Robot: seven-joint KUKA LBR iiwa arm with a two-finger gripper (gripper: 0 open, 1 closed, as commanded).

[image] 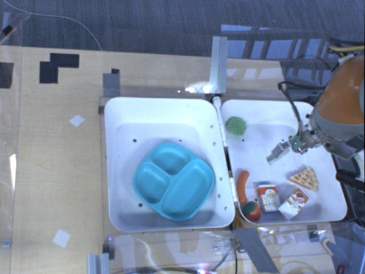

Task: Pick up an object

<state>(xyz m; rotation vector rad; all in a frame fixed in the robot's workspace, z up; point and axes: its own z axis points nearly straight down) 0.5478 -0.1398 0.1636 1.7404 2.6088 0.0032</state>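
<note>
Currently hand (278,152) hangs over right bin (268,116), finger state indiscernible; nubbly green ball (235,125), triangular waffle-textured wedge (304,179) nearby.

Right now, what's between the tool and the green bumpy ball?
Nothing. In the camera view, only bare white bin floor lies between the tool and the green ball.

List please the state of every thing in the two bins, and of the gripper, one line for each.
blue divided plate: flat in the left bin, nothing on it.
green ball: loose, right bin, far corner.
hot dog: lying along the bin's left wall.
tomato: at the near edge.
small red carton: lying flat.
white packet: lying flat.
waffle slice: lying flat.
gripper: above the right bin, holding nothing.
</note>
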